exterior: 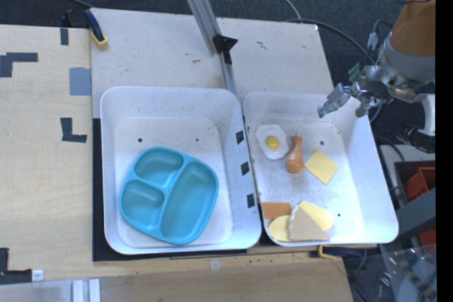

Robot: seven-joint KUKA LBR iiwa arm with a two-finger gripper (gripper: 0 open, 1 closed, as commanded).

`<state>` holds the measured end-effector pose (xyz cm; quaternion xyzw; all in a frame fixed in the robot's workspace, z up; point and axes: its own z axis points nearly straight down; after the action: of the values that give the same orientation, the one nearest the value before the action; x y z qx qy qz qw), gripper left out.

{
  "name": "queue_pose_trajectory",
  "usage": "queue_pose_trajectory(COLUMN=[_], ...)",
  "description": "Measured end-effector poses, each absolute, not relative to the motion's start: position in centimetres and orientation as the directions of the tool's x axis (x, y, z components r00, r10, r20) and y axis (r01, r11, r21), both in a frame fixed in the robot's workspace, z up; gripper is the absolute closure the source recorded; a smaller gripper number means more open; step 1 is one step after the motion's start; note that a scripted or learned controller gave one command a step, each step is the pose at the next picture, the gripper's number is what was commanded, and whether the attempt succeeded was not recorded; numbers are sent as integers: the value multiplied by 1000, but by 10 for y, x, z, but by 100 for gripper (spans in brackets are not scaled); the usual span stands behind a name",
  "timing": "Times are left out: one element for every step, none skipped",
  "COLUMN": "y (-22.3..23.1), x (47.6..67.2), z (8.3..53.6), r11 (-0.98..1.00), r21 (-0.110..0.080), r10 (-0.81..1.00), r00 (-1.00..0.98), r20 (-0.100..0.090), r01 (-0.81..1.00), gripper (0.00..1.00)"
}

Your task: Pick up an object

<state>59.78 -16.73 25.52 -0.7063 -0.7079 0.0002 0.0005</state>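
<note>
1. The gripper [345, 101] hangs over the upper right corner of the right bin [368, 173], on the grey arm [410, 46] that reaches in from the right. Nothing lies between its fingers. Whether they are spread or closed, I cannot tell at this size.

2. The step in hand looks like the approach: no object is gripped, and every candidate rests on the bin floor.

3. Relative to the fingers, the toy fried egg [271, 141] lies down and to the left, near. The drumstick [295, 155] sits just beyond the egg's right edge, below and left of the fingers. The yellow cheese square [322, 167] lies almost straight below them, the closest piece.

4. Further below, against the near wall of the bin, are an orange block [276, 210] and a pale wedge [308, 223] resting on a yellow piece, well apart from the fingers.

5. The blue divided plate [168, 194] sits in the left bin [113, 152], far to the left of the fingers.

6. The next move likely calls for moving inward over one piece, lining up across its narrow side, then descending. The flat cheese and egg may be hard to catch; the drumstick seems easier.
</note>
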Motion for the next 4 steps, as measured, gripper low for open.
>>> queue_pose_trajectory(y=[-147,-152,-107,-88], x=[630,588,546,490], z=[130,155,166,268], r11=[3,-1,3,2], r21=[-7,-4,-4,5], r10=[1000,1000,1000,1000], r00=[-3,1,-3,-2], r20=[0,-1,2,0], r01=[1000,1000,1000,1000], gripper=[0,0,0,0])
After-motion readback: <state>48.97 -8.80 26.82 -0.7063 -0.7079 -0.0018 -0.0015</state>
